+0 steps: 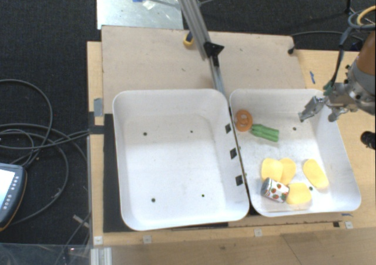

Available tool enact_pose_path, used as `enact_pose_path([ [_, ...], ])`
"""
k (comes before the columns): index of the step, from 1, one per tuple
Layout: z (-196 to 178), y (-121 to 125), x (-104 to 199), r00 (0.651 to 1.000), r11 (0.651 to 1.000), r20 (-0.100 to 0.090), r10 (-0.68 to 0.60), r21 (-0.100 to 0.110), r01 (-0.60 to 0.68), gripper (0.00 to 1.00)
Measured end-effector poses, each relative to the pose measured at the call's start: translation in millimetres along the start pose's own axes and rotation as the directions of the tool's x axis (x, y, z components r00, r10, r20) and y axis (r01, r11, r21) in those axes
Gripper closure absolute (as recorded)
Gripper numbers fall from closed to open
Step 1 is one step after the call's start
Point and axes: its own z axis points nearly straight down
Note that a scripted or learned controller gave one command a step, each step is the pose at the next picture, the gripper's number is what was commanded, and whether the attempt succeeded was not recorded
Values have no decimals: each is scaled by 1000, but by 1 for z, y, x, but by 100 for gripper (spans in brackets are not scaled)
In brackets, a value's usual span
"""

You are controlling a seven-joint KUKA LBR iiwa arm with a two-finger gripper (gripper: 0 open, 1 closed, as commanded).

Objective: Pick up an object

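While the arm [365, 76] reaches in from the right, its pincer [322, 109] hangs over the upper right corner of the right bin [348, 167], two fingers spread apart with nothing between them.

Item 1, right bin: holds every candidate object.
- Orange round piece [243, 120], against the upper left wall.
- Green elongated piece [265, 133], just beside the orange one, long axis running left to right with a slight downward tilt toward the right.
- Yellow pieces [278, 170], a touching pair at the centre; another yellow piece [315, 174] to their right; a fourth [299, 195] below.
- Small patterned block [274, 190], touching the lowest yellow piece on its left.

Item 2, left bin [126, 158]: white, no objects seen in it.

Item 3, table [147, 58]: bare board behind both bins.

Governing relation: all objects lie to the left of and below the pincer in the view. Nearest appears to be the right-hand yellow piece, almost straight below the fingers, its long axis slanting from upper left to lower right. The green piece lies well to the left. A grasp on the yellow piece would likely call for the fingers to close across its short width. No object is held, so the task appears not yet begun.
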Motion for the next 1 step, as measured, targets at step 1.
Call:
enact_pose_path([
  [1, 55, 9, 4, 1000, 1000, 0, -3, 0, 3, 0],
])
